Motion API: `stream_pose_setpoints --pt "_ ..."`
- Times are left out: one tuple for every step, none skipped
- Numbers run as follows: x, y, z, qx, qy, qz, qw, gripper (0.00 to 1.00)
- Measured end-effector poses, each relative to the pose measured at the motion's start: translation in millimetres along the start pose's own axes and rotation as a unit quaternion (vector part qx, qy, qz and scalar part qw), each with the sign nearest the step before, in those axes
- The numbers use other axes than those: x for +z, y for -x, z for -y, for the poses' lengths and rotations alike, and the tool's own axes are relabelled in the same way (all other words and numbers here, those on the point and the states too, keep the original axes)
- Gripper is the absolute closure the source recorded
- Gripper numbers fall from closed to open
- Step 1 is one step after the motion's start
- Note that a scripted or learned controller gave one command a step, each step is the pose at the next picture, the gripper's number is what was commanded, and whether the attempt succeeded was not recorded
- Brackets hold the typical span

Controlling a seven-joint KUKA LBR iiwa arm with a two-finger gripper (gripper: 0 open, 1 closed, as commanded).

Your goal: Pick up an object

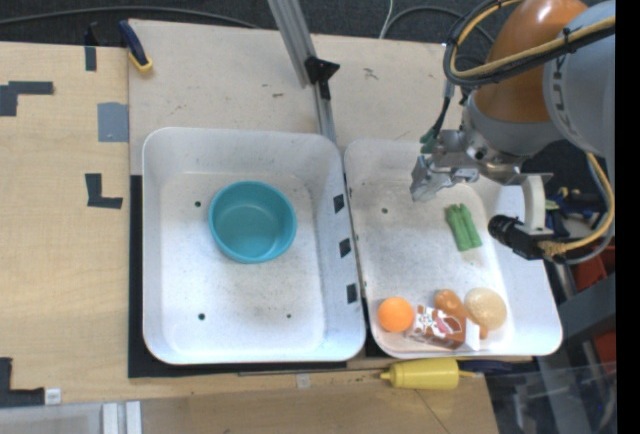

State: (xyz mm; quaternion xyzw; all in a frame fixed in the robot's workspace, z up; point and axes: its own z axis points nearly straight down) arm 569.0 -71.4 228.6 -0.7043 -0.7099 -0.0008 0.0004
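Note:
My gripper [428, 184] hangs over the upper part of the right bin [400, 242], its tips pointing down at bare bin floor. A green block [463, 227] lies just below and to the right of it, apart from the tips. At the bin's near edge sit an orange ball [395, 315], a small red-and-white packet [437, 325], an amber piece [450, 302] and a pale round object [485, 305]. Nothing shows between the fingers.
The left bin [170, 252] holds a teal bowl [252, 221]. A yellow bottle [425, 374] lies on the bench just outside the right bin's front rim. A grey metal pole [285, 7] slants down to the divider between the bins. Cables loop behind the arm.

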Motion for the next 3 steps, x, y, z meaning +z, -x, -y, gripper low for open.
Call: stream_pose_setpoints --pt "-1 -45 -35 0.001 0.0 0.0 1.0 1.0" --pt "5 -87 -51 0.001 -0.001 0.001 1.0 1.0" --pt "-6 -135 -70 0.001 0.0 0.0 1.0 1.0"
